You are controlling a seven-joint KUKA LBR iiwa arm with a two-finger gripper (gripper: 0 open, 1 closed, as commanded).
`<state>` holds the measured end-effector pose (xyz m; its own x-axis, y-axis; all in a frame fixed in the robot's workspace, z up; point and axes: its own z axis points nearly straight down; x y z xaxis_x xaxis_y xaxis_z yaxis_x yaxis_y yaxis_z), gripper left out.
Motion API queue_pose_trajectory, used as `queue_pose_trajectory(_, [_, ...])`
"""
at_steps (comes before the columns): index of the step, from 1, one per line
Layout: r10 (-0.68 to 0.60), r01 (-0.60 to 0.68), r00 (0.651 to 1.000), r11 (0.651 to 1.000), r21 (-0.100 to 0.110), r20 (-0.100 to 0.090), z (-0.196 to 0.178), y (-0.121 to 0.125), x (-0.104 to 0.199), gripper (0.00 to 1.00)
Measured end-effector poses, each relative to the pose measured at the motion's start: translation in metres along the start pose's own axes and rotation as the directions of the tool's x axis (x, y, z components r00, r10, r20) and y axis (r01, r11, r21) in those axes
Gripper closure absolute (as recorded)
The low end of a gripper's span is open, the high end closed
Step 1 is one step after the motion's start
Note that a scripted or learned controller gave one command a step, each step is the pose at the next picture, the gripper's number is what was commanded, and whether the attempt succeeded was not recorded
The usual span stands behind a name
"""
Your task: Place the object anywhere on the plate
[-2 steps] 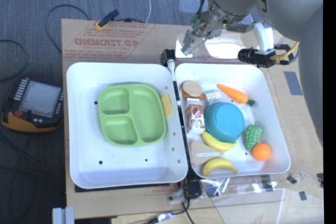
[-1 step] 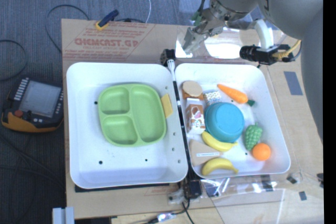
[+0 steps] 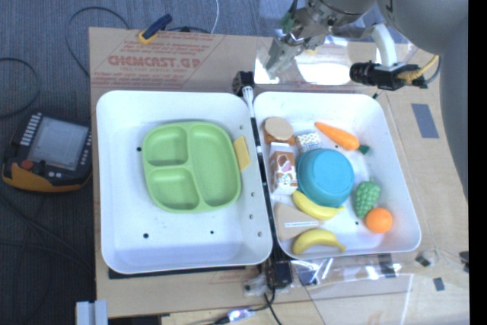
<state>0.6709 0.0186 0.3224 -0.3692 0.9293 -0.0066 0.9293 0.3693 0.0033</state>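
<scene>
A light green plate [image 3: 190, 164] with three compartments lies in the left bin [image 3: 122, 232], and nothing rests on it. My gripper [image 3: 275, 57] hangs high over the back edge of the right bin [image 3: 396, 164], near the divider, with nothing visibly in it. The right bin holds a carrot [image 3: 337, 135], a blue bowl [image 3: 326, 175], two bananas [image 3: 313, 205] [image 3: 317, 241], an orange [image 3: 378, 220], a green bumpy fruit [image 3: 366, 198], a round brown bun [image 3: 278, 129] and a small printed box [image 3: 282, 167].
A small yellow piece [image 3: 241, 154] sits at the left bin's right wall beside the plate. A pendant [image 3: 49, 150] lies on the floor at far left. Cardboard [image 3: 152, 61] lies behind the bins.
</scene>
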Motion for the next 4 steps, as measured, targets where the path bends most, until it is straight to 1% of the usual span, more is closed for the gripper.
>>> queue_pose_trajectory(4, [-0.002,0.002,1.000,1.000,-0.004,0.003,-0.036,0.003,-0.001,1.00])
